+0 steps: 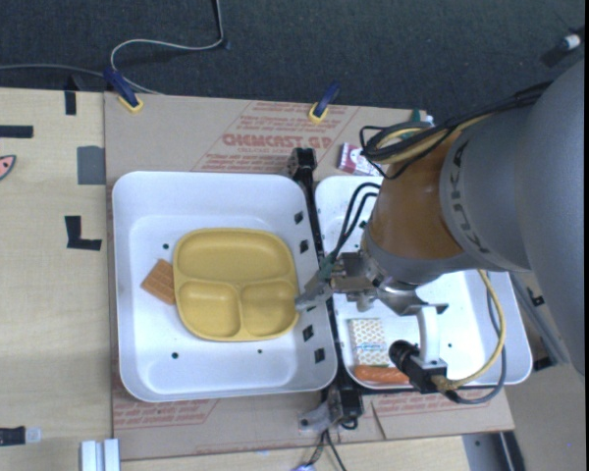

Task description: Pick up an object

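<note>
We see a smooth yellow plastic plate with three moulded compartments lying flat in the left white bin, over a brown ridged cracker-like piece. The pincer sits at the plate's right rim; we cannot tell its state. The right white bin holds a patterned square packet.

Yellow divided plate lies flat in the left bin.
</note>
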Robot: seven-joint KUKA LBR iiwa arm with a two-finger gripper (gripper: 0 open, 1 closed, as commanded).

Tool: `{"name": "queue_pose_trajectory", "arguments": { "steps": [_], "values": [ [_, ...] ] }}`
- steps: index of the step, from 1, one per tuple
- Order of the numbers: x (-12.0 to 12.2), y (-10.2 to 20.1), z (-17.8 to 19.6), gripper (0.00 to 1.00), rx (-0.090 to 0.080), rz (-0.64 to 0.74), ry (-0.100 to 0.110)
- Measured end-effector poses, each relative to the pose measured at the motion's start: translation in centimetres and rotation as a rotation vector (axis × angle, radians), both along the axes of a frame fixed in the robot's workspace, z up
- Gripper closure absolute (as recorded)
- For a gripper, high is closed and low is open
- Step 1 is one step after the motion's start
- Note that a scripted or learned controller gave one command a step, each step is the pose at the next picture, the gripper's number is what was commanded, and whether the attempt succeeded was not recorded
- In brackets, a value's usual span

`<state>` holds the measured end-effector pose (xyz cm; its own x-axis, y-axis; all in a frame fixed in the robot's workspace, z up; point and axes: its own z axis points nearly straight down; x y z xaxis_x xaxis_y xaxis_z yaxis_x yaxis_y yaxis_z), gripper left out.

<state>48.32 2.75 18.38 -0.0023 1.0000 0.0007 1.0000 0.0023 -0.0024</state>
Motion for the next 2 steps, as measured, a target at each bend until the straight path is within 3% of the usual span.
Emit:
{"name": "queue_pose_trajectory", "arguments": {
  "steps": [1, 2],
  "values": [
    [0.0, -4.8, 0.0, 0.00, -0.001, -0.003, 0.000],
    [0.0, 1.1, 0.0, 0.00, 0.000, 0.000, 0.000]
  ]
}}
